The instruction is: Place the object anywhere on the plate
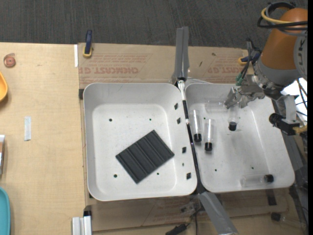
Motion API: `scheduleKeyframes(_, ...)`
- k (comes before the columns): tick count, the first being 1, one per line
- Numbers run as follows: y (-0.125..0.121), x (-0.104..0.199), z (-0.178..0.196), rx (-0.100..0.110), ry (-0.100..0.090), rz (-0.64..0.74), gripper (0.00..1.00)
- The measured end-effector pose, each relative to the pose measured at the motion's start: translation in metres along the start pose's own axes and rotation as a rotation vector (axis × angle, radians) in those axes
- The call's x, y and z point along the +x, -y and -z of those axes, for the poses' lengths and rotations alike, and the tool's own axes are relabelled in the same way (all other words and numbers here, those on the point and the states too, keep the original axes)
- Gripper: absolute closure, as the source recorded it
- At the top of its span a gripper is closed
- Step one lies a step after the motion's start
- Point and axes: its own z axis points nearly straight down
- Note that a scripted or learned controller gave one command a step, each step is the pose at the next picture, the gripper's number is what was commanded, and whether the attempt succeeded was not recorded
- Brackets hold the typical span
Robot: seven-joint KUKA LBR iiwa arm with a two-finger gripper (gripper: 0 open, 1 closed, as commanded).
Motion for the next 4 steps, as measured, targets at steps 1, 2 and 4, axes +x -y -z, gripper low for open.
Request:
scheduleKeyframes(1,0.037,0.103,-0.005,0.001,-0.001,0.219,1.0)
scheduleKeyframes(2,0.077,0.174,0.005,0.001,0.0,0.284,1.0)
scheduleKeyframes(4,-0.027,0.203,0.03,-0.003,0.001,0.899,1.0)
